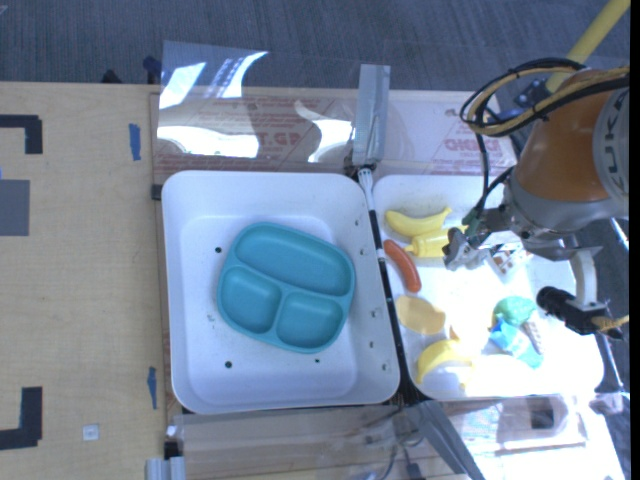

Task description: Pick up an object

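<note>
The right bin [590, 368] holds several toy foods. A yellow banana [415, 221] lies at its far left, with a red sausage [403, 266] just below it. Nearer the front are a pale orange piece [420, 315] and a yellow wedge [440, 358]. A green and blue toy [515, 324] lies toward the right. My gripper [462, 249] hangs low over the bin, just right of the banana and above the sausage. Nothing can be seen held in it.
The left bin [190, 298] carries a teal divided plate [286, 286]. A metal divider [372, 118] stands at the back between the bins. The grey arm with its orange band [560, 158] and black cables covers the right bin's far right corner.
</note>
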Controlling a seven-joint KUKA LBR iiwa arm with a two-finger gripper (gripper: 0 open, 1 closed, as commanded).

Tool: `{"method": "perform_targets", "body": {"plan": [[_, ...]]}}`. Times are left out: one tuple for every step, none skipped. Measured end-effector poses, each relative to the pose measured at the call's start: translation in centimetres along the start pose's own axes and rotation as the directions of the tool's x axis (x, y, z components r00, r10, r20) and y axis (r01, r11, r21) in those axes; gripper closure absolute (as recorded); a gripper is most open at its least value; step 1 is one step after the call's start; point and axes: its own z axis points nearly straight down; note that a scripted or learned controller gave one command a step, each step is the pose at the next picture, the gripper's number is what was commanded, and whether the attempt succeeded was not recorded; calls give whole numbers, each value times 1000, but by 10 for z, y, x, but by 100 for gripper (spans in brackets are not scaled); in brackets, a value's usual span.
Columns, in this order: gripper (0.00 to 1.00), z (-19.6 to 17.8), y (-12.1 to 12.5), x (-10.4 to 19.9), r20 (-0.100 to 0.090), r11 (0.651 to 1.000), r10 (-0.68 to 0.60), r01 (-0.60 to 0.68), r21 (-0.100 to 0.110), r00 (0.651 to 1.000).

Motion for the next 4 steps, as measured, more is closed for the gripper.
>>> {"method": "perform_targets", "body": {"plan": [[0,3,-2,-2,1,1000,4,-4,8,1000],[0,100,61,-26,4,999,48,-48,-3,999],[0,9,84,-73,5,989,145,-145,-4,989],[0,73,84,-96,10,993,116,-116,-24,993]]}}
